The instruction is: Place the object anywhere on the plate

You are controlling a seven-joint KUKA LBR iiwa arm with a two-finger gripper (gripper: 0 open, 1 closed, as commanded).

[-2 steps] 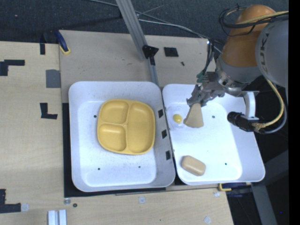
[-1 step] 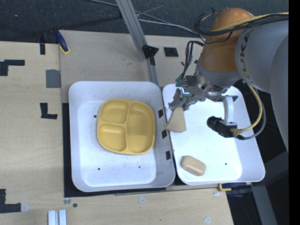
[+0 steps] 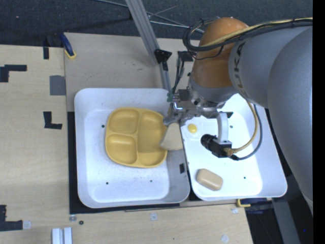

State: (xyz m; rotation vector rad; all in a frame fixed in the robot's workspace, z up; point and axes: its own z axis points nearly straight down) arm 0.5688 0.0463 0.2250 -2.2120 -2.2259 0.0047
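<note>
A yellow plate (image 3: 133, 136) with three compartments lies in the left bin (image 3: 91, 187). A pale beige wedge-shaped piece (image 3: 172, 138) hangs at the plate's right rim, over the wall between the two bins. My gripper (image 3: 174, 120) is directly above the piece, and its top sits between the fingers, so the gripper is shut on it. The grey arm with its orange band (image 3: 218, 50) reaches in from the right and hides the back of the right bin.
In the right bin (image 3: 264, 182), a tan bread-roll shape (image 3: 209, 179) lies near the front and a small yellow-and-white item (image 3: 192, 129) lies beside the gripper. A black cable connector (image 3: 216, 145) hangs from the wrist. A slanted metal pole (image 3: 147, 29) stands behind the bins.
</note>
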